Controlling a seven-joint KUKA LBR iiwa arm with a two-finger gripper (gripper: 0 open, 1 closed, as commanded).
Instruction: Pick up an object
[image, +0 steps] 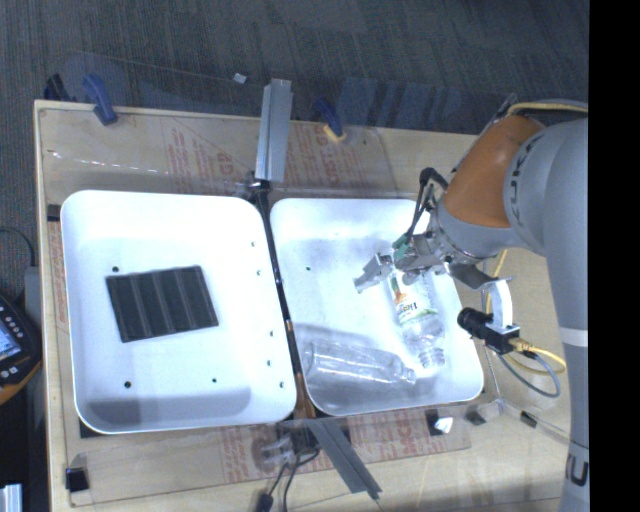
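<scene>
Here you see the hand (385, 272) low inside the right bin (330, 225), its grey fingers at the top end of a clear plastic bottle with a white label (415, 312), but you cannot tell from this slant whether they are spread or closed on anything. That bottle lies near the bin's right wall, cap end toward the front, and a second clear bottle (355, 363) lies on its side along the front wall, close by. In the left bin (90, 225) you have a dark ribbed tray (161, 302) lying flat, well apart from the arm.
</scene>
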